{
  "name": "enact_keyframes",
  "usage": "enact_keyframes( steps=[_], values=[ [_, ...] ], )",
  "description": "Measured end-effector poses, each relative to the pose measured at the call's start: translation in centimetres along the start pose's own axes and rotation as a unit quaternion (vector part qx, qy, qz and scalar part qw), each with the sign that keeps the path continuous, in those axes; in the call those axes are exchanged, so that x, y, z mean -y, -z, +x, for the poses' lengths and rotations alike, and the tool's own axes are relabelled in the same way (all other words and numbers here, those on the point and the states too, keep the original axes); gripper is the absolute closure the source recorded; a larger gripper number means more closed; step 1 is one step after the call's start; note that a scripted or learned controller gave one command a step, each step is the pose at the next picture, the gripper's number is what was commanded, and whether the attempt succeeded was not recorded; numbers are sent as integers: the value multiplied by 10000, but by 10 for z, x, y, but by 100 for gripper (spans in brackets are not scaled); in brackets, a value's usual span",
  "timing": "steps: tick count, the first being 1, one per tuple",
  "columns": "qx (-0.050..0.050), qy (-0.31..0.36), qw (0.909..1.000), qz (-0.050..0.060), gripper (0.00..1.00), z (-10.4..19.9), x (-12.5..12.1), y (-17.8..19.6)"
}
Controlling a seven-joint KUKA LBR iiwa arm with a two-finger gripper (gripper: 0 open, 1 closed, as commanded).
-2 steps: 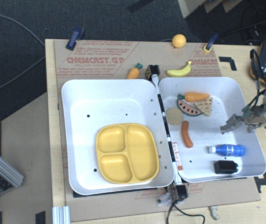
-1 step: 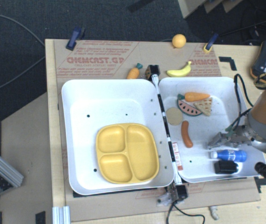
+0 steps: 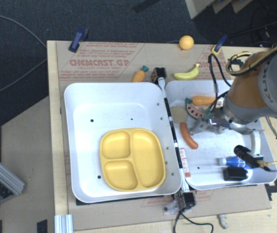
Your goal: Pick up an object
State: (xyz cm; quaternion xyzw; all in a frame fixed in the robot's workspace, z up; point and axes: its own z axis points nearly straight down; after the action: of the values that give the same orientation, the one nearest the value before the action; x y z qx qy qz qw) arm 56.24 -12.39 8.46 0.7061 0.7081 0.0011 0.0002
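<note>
The arm's grey bulk hides much of the right bin (image 3: 254,178), and the claw (image 3: 207,122), low in it, is too blurred to tell how it stands. Just left of it lies a sausage (image 3: 188,135); a watermelon slice (image 3: 195,111) touches its upper left, a carrot (image 3: 203,100) just beyond. "CHEMCAST GP" reads red on the surface (image 3: 104,62) far left. A yellow tray (image 3: 132,158) sits in the left bin (image 3: 80,130); a banana (image 3: 187,73) lies above

Yellow divided plate (image 3: 132,158), white bins (image 3: 80,130), orange-red sausage (image 3: 188,135), yellow banana (image 3: 187,73), orange ball (image 3: 186,42).
</note>
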Motion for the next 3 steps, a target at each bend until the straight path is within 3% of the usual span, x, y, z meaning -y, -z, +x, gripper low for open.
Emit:
enact_keyframes(
  steps=[1,2,3],
  values=[
    [0,-9,10000,20,0,30,10,0],
    [12,-9,10000,2,0,14,-25,1],
    [9,-5,10000,5,0,23,-87,9]
  ],
)
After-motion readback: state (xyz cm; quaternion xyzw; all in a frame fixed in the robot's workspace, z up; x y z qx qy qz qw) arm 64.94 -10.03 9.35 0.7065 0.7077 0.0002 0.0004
